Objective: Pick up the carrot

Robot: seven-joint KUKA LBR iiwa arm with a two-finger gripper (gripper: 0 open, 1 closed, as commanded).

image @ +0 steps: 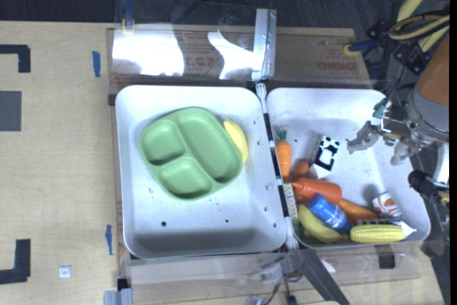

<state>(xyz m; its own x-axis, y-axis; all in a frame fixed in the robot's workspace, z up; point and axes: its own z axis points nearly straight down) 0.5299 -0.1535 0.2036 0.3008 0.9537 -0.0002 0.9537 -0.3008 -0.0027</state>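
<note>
the gripper (373, 133) hung over the right bin (335, 102), near its right wall, w/ the grey arm and its orange band (437, 78) coming in from the right edge. fingers (359, 141) were spread wide w/ nothing between them; they sat apart from all the toys, above bare white floor in the upper-right part of the bin.

the carrot (284, 158) lay at the left side of the right bin, just beside the divider btwn the two bins, green top pointing to the far end, orange body running toward the near end. its lower end touched the pile: a red-orange veg (318, 188) lay across just below it, then a blue bottle (329, 213), a banana (316, 226) and a corn cob (376, 232) along the near wall. a small red-and-white can (386, 204) sat near the right-hand near corner. a black-and-white block (327, 152) stood btwn the carrot and the gripper.

the left bin (143, 211) held a green divided plate (189, 151), w/ a yellow piece (238, 139) touching its right rim.
</note>
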